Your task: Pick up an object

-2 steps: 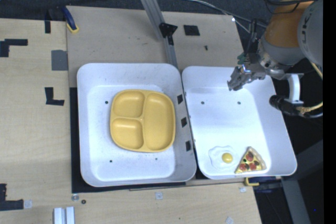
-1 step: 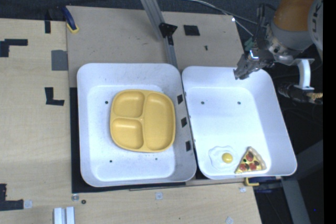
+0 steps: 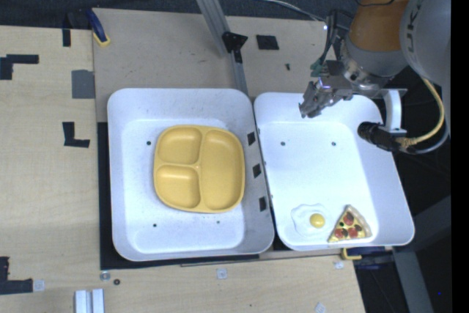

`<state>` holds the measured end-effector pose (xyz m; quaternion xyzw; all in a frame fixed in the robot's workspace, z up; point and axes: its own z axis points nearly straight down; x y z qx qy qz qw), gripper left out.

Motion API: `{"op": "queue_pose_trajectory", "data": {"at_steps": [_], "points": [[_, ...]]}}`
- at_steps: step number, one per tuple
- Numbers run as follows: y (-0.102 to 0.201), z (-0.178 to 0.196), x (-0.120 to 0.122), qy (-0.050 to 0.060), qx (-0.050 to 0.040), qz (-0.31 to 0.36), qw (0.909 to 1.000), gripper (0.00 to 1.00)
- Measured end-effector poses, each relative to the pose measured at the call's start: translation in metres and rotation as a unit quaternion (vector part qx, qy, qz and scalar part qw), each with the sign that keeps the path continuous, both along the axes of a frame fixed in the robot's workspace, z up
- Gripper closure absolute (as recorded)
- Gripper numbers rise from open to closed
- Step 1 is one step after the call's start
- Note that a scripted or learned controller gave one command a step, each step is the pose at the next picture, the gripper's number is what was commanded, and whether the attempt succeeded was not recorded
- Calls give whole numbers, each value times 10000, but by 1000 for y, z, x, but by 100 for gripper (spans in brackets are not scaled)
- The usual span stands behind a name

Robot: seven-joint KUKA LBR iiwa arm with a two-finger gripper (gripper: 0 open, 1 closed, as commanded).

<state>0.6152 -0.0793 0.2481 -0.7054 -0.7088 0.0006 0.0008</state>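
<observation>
Item: tool (image 3: 308, 111), hanging over the right bin (image 3: 381, 157) at its 12 o'clock edge; whether it is spread or pressed together cannot be told, and nothing is showing between its tips.

Candidates: fried egg toy (image 3: 310, 219) and pizza slice toy (image 3: 350, 224), lying just beside each other at the bin's 6 o'clock, well apart from the tool.

Left bin (image 3: 124, 157) is carrying a yellow divided plate (image 3: 198, 168).

Obstructions: bare floor is lying between; the near rim is likely crowding any grasp.

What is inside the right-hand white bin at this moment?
Inside the right white bin lie a toy fried egg and a toy pizza slice near its front edge. The gripper hangs over its rear edge, hiding that patch.
</observation>
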Motion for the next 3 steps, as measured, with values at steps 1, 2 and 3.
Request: {"op": "queue_pose_trajectory", "data": {"at_steps": [1,2,3], "points": [[57,4,1,-3,6,11,10000,100],[109,-17,-1,9,-1,6,10000,100],[161,-11,-6,-3,1,8,10000,100]]}}
